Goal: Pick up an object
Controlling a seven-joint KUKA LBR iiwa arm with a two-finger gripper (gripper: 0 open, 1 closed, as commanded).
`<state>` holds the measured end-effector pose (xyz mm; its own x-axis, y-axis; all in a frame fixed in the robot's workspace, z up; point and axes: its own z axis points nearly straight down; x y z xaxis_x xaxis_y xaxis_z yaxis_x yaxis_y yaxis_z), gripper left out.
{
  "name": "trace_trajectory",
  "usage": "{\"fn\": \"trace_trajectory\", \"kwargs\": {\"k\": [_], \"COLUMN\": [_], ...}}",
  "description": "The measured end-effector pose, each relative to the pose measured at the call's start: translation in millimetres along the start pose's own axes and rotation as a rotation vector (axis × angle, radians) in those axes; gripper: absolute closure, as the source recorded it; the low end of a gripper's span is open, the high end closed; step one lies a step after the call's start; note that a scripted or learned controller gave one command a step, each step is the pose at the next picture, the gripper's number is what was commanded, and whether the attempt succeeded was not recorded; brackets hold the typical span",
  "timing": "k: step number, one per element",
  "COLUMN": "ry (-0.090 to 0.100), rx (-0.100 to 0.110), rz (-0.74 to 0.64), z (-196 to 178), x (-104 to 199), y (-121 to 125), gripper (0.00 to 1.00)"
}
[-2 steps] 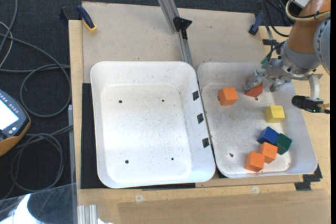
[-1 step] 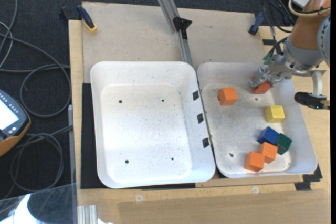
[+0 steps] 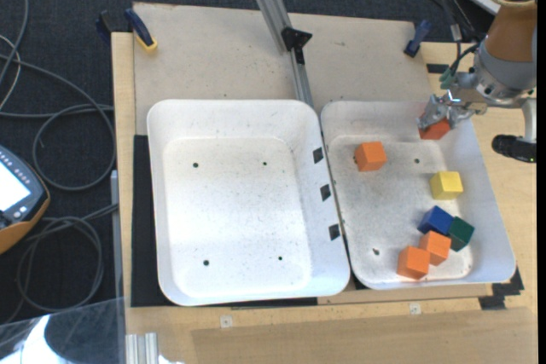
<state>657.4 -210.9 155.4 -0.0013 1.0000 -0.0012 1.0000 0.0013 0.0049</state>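
With claw [image 3: 437,117] at right bin [image 3: 478,183] far edge, red-orange block [image 3: 435,130] seemingly pinched between fingers: lift straight, slow, clear of rim; check block rises.

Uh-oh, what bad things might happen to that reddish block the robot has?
1. The gripper seems to pinch the red-orange block only by its top, so it might slip and drop.
2. The block hangs near the far rim of the right bin; a fall could bounce it onto the bench.
3. If it drops inward, it could knock the orange cube.
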Motion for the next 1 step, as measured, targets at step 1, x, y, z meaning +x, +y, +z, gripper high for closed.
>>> {"fn": "trace_trajectory", "kwargs": {"k": [1], "ry": [-0.001], "rx": [-0.004], "rz": [-0.001], "z": [-62.9], "x": [5.9], "y": [6.6], "gripper": [1.00]}}
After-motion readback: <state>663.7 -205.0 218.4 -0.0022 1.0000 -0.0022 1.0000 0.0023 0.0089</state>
